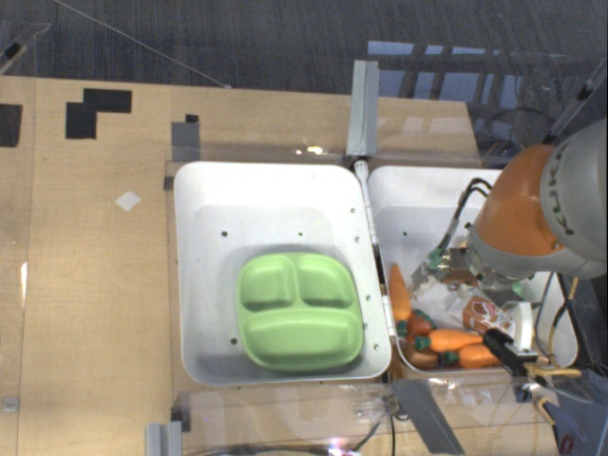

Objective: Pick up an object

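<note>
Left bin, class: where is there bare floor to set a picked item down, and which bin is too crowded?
In the left bin, bare floor lies behind the green divided tray, up to the back wall, plus a strip along the tray's left side. The right bin is crowded: carrots and a packet fill its near end under the arm.

- A green divided tray (pixel 300 310) lies flat in the left white bin (pixel 204 217) — well to the left of the fingers, past the wall between the bins.
- The wooden desk (pixel 85 255) spreads farther left still, with black square marks (pixel 95 110) at its far side.
- A metal bracket (pixel 363 107) stands behind the bins' shared wall.
</note>
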`<action>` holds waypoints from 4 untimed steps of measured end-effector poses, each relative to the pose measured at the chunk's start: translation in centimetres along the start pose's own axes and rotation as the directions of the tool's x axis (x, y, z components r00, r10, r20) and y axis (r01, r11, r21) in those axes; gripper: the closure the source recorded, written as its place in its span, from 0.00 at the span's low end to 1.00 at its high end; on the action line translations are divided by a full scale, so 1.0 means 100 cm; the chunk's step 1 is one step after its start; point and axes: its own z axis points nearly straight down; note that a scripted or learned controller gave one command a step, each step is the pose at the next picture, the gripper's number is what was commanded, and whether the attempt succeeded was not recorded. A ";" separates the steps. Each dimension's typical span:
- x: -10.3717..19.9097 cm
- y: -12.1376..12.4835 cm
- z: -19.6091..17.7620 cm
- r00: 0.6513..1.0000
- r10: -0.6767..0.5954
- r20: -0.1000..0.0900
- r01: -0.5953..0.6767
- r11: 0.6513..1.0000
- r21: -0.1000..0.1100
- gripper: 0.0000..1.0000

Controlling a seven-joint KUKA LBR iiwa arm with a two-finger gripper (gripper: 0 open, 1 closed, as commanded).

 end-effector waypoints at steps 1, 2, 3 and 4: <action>0.027 -0.017 -0.085 1.000 0.019 0.000 -0.019 1.000 -0.002 0.00; -0.005 0.021 -0.039 0.999 -0.054 0.001 0.054 0.999 0.000 0.00; 0.002 0.022 0.009 0.976 -0.216 0.004 0.217 0.976 -0.013 0.00; -0.080 0.013 -0.044 0.966 -0.259 0.003 0.259 0.966 -0.003 0.00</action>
